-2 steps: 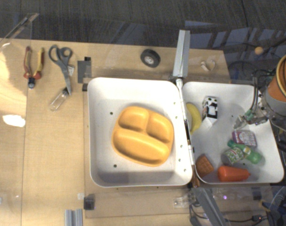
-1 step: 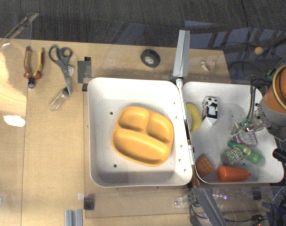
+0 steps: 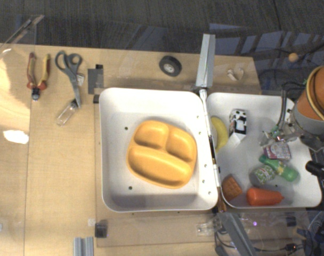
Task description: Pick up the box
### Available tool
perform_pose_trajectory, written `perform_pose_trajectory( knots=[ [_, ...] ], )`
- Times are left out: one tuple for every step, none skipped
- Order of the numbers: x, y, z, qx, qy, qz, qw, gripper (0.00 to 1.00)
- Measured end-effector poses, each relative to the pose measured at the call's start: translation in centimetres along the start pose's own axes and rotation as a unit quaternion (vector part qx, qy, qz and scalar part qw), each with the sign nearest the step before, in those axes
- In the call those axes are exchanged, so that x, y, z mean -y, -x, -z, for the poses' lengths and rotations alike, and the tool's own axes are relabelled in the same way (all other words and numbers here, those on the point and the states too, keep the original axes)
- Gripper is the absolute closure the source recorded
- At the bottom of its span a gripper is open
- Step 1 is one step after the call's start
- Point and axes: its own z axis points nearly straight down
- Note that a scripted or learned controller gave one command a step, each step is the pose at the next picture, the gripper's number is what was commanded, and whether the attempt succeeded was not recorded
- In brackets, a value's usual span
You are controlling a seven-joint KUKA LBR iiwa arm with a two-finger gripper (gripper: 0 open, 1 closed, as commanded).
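A small black-and-white box [image 3: 237, 122] stands upright in the right bin [image 3: 256, 101], near its back left. A flat pink-and-white packet [image 3: 280, 151] lies toward the bin's right side. My gripper [image 3: 275, 136] hangs low over the right bin, just behind the pink-and-white packet and well right of the black-and-white box. The grey arm with its orange band [image 3: 317, 96] comes in from the right edge. Metal parts and cables clutter the gripper tip.
The right bin also holds a banana [image 3: 220, 132] by its left wall, a green bottle [image 3: 273, 173], an orange carrot [image 3: 265, 197] and a brown waffle-like piece [image 3: 231, 186]. A large yellow bread-shaped object [image 3: 162, 152] lies in the left bin [image 3: 116, 143]. Scissors [image 3: 71, 71], pliers [image 3: 37, 73] and a tape roll [image 3: 170, 65] lie on the bench.
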Motion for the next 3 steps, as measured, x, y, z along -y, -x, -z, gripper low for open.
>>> perform_pose_trajectory(
  knots=[
    [-2.9,0.9,-0.1,0.001,-0.001,0.051,0.9987,0.0],
    [-3.6,1.1,-0.1,0.0,-0.002,0.066,0.9978,0.0],
    [-4.2,1.2,-0.1,0.001,-0.001,0.095,0.9955,0.0]
  ],
)
